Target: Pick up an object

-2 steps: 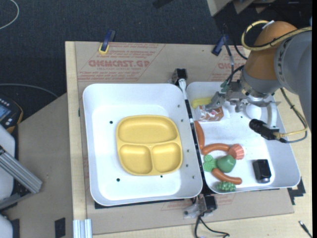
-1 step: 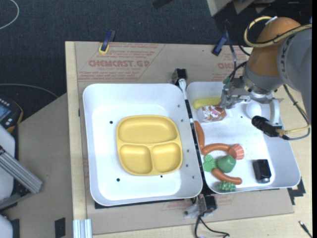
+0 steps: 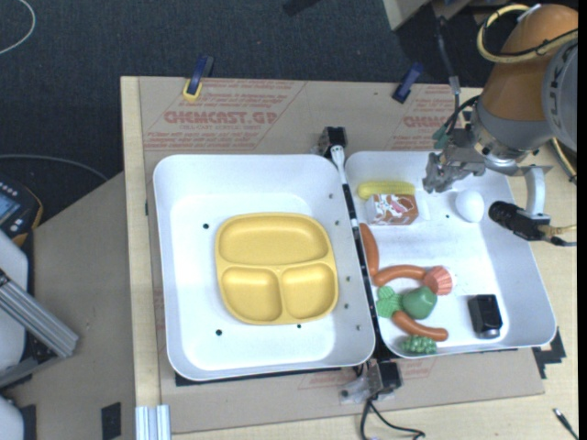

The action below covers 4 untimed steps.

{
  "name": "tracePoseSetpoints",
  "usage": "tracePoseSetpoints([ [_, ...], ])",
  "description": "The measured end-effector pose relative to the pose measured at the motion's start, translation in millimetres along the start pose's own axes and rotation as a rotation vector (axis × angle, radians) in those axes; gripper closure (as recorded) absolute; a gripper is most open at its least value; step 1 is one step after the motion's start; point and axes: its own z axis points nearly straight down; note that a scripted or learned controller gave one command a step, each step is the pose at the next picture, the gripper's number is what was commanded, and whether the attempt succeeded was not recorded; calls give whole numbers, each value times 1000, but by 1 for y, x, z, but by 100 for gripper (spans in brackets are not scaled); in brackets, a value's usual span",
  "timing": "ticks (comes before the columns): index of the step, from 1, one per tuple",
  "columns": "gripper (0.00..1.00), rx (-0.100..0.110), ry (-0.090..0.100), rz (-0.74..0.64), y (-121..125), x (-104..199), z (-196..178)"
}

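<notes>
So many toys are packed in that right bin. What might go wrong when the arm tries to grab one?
The gripper hangs between the white egg-shaped ball and the yellow banana-like toy; it may close on nothing. The round ball could roll away. Lower down, the orange sausages and green toys touch, so two might lift together.

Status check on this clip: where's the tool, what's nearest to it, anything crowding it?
Tool hovering over right bin, far end. White ball just beside it, not grasped. Yellow banana and wrapped snack close on the other side.
</notes>
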Motion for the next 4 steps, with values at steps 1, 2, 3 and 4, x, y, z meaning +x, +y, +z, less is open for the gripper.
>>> tracePoseSetpoints([
  [1,100,0,0,-2,2,0,-53],
  [2,100,9,5,-6,-19,52,-61],
  [3,100,12,5,-7,-30,104,-43],
  [4,100,4,3,-5,-35,129,-61],
])
